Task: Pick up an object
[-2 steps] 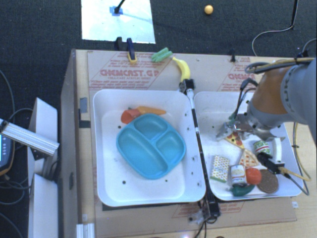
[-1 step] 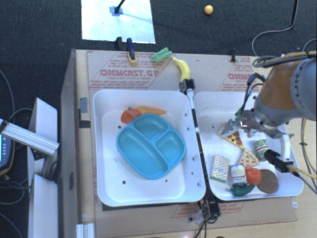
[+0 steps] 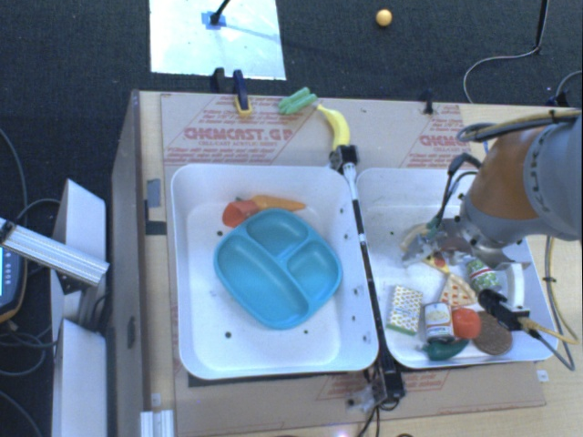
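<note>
so far: the pick looks unfinished, judging from how things lie.
arm [image 3: 533, 180]: reaches in over the right bin's far right corner, wrist bent down toward the bin floor.
gripper [image 3: 435, 239]: low over the middle of the right bin [image 3: 392, 198], just at the far edge of the toy pile; how wide it stands, and whether anything sits in it, i cannot tell, since the view is too cluttered there.
task's things: a heap of small toys along the right bin's near edge, among them a patterned card [image 3: 404, 308], a pizza slice [image 3: 456, 292], a small jar [image 3: 437, 319], a red piece [image 3: 466, 322] and a brown disc [image 3: 493, 337].
left bin [image 3: 205, 335]: holds a blue divided plate [image 3: 277, 267] at its centre, with a toy carrot [image 3: 278, 204] and a red toy [image 3: 239, 213] near its far edge.
done: the approach, as it seems.
left: a sure grasp and a lift clear of the bin.
</note>
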`<act>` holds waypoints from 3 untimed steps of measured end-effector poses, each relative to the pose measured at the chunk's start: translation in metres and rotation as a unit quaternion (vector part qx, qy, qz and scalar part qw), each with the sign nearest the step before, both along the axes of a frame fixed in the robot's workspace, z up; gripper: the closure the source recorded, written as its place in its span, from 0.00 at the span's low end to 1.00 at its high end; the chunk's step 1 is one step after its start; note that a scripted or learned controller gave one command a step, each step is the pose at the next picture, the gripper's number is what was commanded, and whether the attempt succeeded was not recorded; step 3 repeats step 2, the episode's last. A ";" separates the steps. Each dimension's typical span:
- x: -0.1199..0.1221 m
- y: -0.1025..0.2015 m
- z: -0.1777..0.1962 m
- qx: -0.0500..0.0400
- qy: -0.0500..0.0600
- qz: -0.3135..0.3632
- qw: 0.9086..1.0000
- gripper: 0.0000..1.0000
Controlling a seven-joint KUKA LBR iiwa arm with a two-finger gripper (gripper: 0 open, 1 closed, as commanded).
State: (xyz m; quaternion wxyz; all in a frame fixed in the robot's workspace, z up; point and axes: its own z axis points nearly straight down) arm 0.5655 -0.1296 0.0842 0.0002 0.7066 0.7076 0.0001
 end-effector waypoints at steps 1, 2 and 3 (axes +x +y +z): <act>0.001 0.000 0.011 0.000 -0.001 0.000 1.000 1.00; -0.003 0.081 0.101 0.001 -0.002 0.001 1.000 1.00; -0.003 0.081 0.101 0.001 -0.002 0.001 1.000 1.00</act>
